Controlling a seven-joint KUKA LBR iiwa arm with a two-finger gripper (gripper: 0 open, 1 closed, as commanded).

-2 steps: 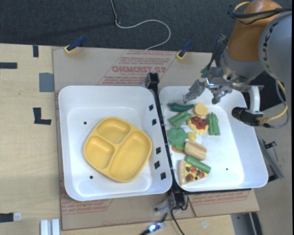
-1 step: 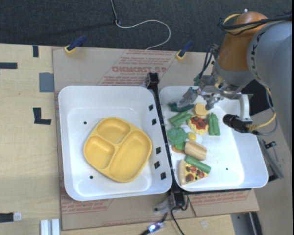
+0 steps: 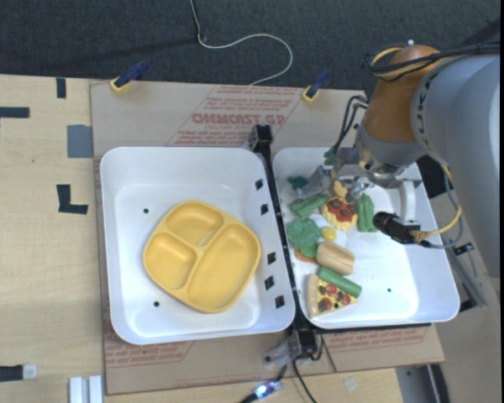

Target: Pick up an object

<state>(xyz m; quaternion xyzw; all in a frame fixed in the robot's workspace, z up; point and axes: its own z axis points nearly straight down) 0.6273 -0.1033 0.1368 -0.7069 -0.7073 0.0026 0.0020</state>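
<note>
The toy food lay clustered in the left half of the right bin point(image 3: 420, 296): a pizza slice point(image 3: 329, 295) nearest the front, a hot dog point(image 3: 336, 259) just behind it, a green leafy piece point(image 3: 303, 236) against the divider, then a red and yellow piece point(image 3: 341, 212) flanked by a green pod point(image 3: 307, 204) and a green cucumber-like piece point(image 3: 366, 212). The gripper point(image 3: 346, 180) hung over the far end of that cluster, directly above the red and yellow piece, with the arm's orange band point(image 3: 395, 107) above it. How its jaws stood could not be told from this slanting view, and nothing was seen to be held.

The step in hand looked like the approach for a grasp, with no object lifted yet. The pieces touched or nearly touched one another, so the next move would call for a careful descent on one item, probably the red and yellow piece, without snagging its neighbours.

The left bin point(image 3: 126, 183) held a yellow divided plate point(image 3: 203, 255). Both bins sat on a cardboard sheet point(image 3: 227, 116) clamped to a pale wooden bench point(image 3: 34, 250), with dark carpet point(image 3: 84, 15) and a thin white cable point(image 3: 235, 40) beyond.
</note>
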